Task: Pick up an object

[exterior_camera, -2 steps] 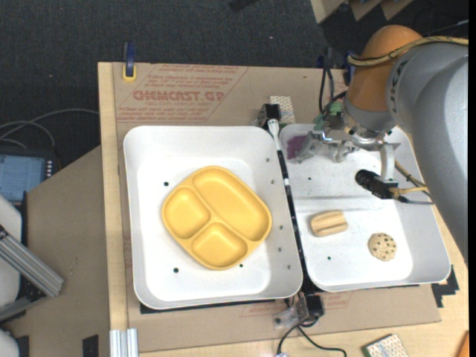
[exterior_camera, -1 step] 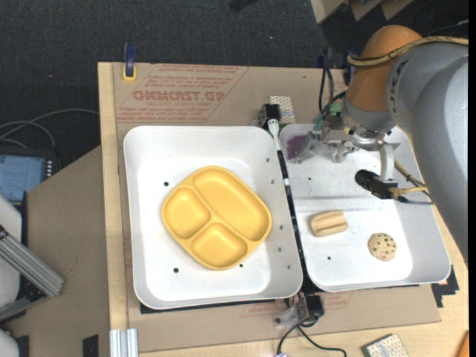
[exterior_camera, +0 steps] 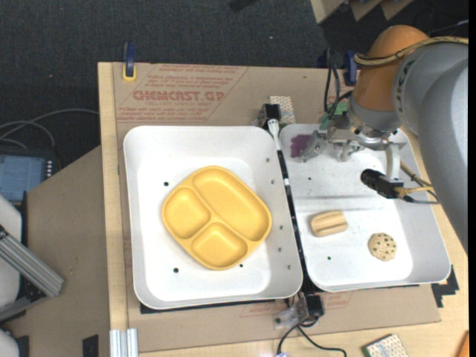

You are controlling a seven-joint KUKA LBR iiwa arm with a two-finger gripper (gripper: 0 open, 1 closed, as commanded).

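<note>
The right bin [exterior_camera: 355,272] holds three things. A tan roll-shaped piece [exterior_camera: 328,223] lies near its left wall, and a round speckled cookie [exterior_camera: 382,246] sits to the right of it. A small purple object [exterior_camera: 300,146] rests in the back left corner. My gripper [exterior_camera: 332,146] hangs low over the back of this bin, just right of the purple object and close to it. The roll and the cookie lie well in front of the gripper and apart from it. Whether anything is between the gripper's jaws cannot be made out.
The left bin [exterior_camera: 141,222] carries a yellow three-compartment plate [exterior_camera: 216,216] in its middle. The grey arm with its orange band [exterior_camera: 379,80] comes down from the upper right over the right bin's back edge. A small checkered item [exterior_camera: 281,108] sits behind the bins.
</note>
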